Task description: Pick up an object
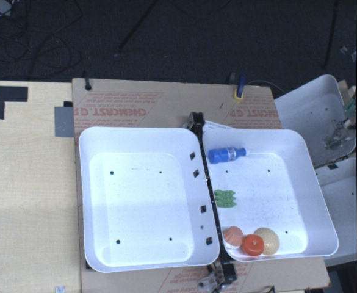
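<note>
The right bin point(312, 182) is holding a blue bottle point(226, 155) lying at 11 o'clock, a green piece point(225, 198) at 9 o'clock, and a red ball point(253, 245) touching a pink object point(233, 235) and a beige one point(268, 239) at 6 o'clock.

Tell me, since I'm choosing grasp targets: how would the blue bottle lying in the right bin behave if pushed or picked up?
The blue plastic bottle with a white cap lies on its side, so a sideways nudge would probably roll it. Its rounded, smooth-looking body may slip between fingers unless gripped across the middle. It rests near the right white bin's back wall, which could limit approach.
</note>
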